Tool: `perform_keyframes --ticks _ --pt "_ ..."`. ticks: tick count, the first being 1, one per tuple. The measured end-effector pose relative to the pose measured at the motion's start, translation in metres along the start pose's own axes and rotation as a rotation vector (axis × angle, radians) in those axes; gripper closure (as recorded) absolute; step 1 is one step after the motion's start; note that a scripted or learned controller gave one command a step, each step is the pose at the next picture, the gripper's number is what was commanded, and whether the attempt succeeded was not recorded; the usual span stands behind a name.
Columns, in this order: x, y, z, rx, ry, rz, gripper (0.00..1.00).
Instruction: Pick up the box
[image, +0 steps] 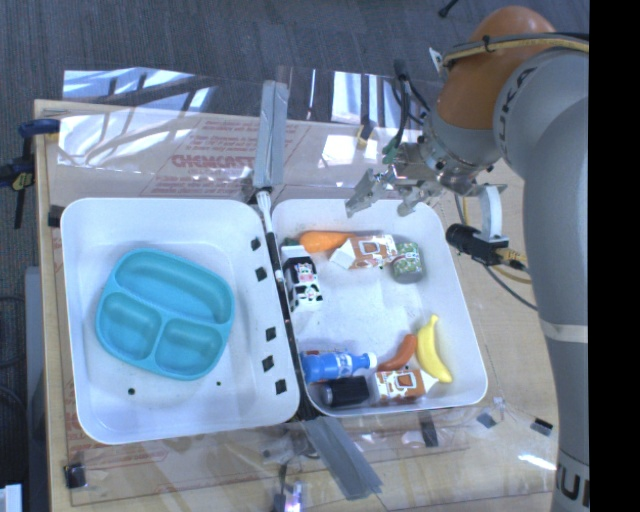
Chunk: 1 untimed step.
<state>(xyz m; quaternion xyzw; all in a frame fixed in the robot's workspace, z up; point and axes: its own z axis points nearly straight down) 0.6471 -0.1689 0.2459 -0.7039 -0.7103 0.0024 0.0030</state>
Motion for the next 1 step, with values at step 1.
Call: perform_keyframes --ticks 1 --pt "-0.0385 0.0149 0.1273 -0.023 -0.006 0.002 0.0"
